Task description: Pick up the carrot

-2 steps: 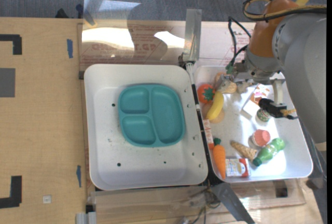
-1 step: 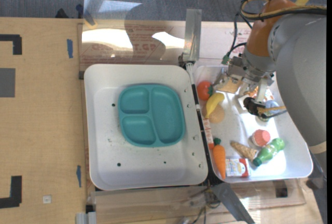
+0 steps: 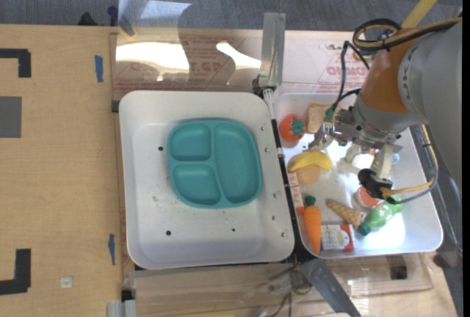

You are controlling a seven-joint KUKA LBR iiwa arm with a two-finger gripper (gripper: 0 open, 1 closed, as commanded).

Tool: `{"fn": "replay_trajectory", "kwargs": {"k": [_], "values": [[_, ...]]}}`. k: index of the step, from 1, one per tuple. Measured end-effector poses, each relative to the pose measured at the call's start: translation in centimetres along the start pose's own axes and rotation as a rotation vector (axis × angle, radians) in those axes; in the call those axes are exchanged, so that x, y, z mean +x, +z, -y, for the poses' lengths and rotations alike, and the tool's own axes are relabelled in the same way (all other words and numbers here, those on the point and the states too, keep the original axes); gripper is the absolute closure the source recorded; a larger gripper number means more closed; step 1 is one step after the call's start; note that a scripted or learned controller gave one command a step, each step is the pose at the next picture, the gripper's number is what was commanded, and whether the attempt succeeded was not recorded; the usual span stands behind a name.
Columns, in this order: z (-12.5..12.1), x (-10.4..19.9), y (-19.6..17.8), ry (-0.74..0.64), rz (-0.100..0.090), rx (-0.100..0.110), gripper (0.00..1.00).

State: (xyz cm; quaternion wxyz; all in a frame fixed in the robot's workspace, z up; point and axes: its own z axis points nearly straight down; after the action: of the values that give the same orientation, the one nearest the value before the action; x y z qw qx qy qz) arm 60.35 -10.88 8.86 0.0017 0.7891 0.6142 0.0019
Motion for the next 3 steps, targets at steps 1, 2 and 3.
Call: {"fn": "replay_trajectory", "kwargs": {"k": [1, 2, 3], "values": [[7.8, 1.7, -9.9, -0.203, -0.001, 0.002, 0.0], [10.6, -1.9, -0.7, -0.325, 0.001, -0.002, 0.0], [11.9, -1.7, -0.2, -0.282, 0.002, -0.012, 0.0]]}}
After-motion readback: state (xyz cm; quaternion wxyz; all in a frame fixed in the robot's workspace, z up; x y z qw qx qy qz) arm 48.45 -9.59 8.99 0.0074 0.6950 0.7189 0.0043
